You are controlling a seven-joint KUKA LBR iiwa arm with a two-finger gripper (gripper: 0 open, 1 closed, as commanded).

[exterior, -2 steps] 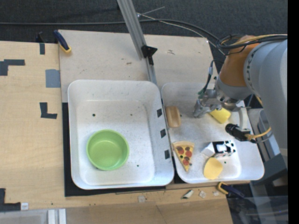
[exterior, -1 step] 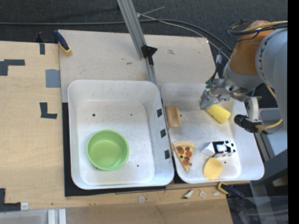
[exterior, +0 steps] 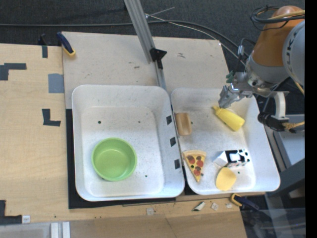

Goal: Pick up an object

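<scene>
1. Two shallow white plastic bins sit side by side on the bench: the left bin and the right bin.
2. The left bin holds one thing, a round lime-green plastic bowl, upright near its front-left corner.
3. The right bin holds five things.
4. One elongated yellow plastic object, shaped like a squash or a bottle, lies tilted in the back half of that bin.
5. One small tan, bread-like block lies near the bin's left wall, close to the divide between the bins.
6. One toy pizza slice with red dots lies toward the front left, its tip pointing to the front.
7. One small black-and-white object lies to the right of the slice; its exact kind is hard to tell.
8. One rounded yellow piece lies just in front of the black-and-white object, nearly touching it.
9. One two-finger pincer on the grey arm hangs over the back of the right bin, its tip just beside the upper end of the elongated yellow object.
10. Whether the pincer is spread or pressed together I cannot tell, and nothing is seen clamped in it.
</scene>
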